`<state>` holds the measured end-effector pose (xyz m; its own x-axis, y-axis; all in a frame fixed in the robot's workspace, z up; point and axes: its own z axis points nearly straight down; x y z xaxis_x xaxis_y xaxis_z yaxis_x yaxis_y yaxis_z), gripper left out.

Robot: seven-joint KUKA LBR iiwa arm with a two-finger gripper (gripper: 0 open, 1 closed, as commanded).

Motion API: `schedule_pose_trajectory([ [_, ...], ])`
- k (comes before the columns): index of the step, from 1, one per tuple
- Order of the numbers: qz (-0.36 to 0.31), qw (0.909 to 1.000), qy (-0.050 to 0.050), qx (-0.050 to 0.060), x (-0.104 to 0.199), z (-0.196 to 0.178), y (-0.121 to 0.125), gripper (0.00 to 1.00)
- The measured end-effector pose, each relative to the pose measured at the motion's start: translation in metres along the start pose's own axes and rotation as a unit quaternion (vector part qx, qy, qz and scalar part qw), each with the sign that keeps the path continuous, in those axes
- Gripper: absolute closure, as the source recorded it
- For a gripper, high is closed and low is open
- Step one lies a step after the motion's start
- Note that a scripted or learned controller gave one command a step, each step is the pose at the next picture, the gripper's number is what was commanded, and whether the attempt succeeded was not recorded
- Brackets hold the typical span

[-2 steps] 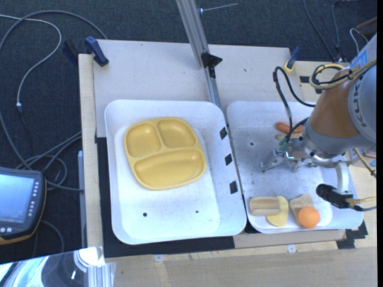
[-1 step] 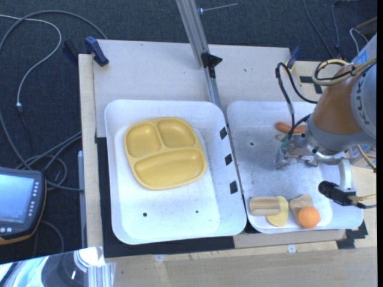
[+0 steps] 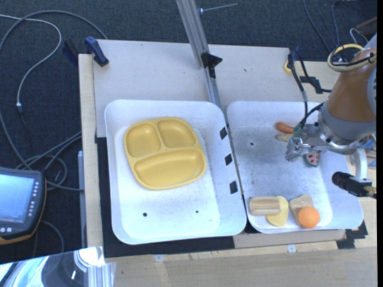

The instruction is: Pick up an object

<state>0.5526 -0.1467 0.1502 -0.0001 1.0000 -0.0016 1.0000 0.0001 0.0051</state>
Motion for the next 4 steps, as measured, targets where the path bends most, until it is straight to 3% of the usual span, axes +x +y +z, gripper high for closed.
schedule_pose_trajectory([
  [2,-0.001,1.0,0.0,-0.001,0.003,-0.098,0.003,1.0],
  [3,-0.003,1.0,0.001,0.002,0.053,-0.09,0.017,1.0],
  [4,-0.004,1.0,0.002,0.0,0.109,-0.095,0.047,1.0],
])
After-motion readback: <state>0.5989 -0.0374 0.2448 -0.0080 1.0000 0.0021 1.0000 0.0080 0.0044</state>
